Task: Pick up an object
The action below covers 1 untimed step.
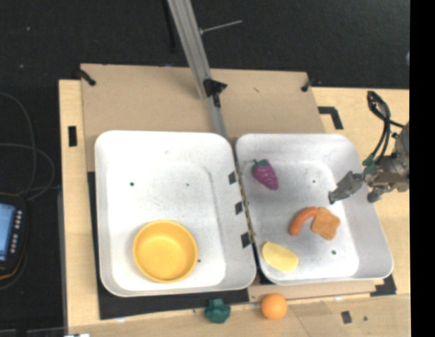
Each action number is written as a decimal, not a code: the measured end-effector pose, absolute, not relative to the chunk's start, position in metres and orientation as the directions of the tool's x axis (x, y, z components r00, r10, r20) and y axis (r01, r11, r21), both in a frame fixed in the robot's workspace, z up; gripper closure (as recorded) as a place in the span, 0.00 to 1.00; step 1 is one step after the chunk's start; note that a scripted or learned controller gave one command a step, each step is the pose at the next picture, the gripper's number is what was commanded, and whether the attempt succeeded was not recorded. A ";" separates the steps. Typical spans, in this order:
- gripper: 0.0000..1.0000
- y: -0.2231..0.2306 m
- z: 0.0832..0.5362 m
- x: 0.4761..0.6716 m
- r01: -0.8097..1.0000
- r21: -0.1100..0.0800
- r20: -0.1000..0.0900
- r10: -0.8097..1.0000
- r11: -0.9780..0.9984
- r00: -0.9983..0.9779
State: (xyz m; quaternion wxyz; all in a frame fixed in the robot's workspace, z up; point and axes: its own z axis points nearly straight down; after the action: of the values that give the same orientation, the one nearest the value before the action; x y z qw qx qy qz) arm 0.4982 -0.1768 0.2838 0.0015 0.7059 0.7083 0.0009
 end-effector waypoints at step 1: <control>0.00 -0.177 0.284 0.498 1.000 0.003 -0.001 1.000 0.002 -0.002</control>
State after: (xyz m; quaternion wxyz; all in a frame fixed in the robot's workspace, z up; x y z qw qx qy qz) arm 0.4982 -0.1770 0.2838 0.0016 0.7064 0.7078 0.0009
